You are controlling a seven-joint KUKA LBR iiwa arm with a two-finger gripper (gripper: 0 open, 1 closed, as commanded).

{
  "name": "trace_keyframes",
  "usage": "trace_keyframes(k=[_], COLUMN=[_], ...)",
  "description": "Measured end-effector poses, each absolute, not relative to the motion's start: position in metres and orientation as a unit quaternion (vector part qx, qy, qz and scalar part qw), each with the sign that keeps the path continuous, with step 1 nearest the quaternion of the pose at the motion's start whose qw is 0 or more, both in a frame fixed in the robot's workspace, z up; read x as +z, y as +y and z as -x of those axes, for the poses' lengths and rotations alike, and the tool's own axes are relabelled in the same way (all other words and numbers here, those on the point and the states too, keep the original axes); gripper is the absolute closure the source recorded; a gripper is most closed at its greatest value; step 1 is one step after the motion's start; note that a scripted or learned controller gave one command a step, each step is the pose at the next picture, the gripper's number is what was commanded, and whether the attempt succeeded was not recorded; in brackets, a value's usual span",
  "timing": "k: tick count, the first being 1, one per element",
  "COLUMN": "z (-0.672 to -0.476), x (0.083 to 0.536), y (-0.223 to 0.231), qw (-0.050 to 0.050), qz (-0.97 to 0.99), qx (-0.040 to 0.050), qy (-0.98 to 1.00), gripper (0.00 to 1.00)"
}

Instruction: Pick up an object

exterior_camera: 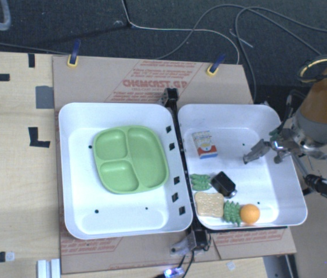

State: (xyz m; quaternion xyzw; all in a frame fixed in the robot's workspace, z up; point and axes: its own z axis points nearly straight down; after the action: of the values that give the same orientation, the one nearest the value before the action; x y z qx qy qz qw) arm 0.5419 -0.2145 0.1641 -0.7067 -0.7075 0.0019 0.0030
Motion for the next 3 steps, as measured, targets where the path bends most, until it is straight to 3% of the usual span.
trace_keyframes(k=[2, 3], z=[-0.537, -0.538], x=[0.084, 0.097], y=[-0.215, -0.215], qw=[-0.001, -0.004], qz=[0.707, 0.707], qx=[0.0007, 0.0000], qy=[-0.708, -0.708], gripper=[0.00, 1.00])
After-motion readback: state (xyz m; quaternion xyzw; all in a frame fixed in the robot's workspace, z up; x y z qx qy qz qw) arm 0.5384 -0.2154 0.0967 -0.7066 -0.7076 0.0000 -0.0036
